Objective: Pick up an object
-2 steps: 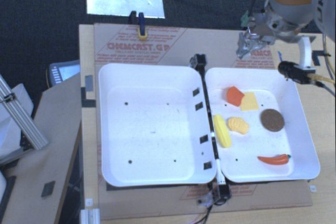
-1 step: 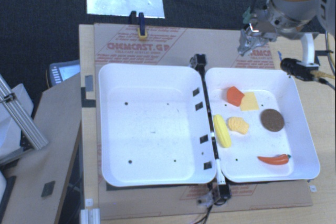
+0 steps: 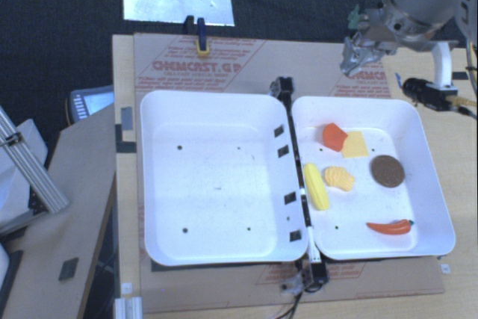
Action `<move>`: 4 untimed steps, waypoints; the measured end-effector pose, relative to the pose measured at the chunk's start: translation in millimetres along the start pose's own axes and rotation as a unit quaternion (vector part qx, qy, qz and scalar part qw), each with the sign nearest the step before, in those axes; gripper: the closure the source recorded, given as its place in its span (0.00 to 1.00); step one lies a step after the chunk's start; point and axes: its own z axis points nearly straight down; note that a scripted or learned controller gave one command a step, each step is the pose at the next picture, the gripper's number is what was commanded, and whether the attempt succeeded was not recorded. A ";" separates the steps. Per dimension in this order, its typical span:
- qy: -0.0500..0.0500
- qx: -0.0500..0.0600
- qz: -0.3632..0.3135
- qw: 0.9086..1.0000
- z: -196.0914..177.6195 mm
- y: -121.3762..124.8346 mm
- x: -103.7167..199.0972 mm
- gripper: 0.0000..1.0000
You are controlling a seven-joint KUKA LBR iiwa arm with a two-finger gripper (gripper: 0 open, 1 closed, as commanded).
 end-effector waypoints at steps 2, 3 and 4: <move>-0.001 -0.003 -0.006 1.000 -22.0 1.8 0.3 1.00; -0.002 -0.005 -0.009 1.000 -33.2 2.8 0.5 1.00; -0.002 -0.005 -0.010 1.000 -32.8 2.7 0.5 0.00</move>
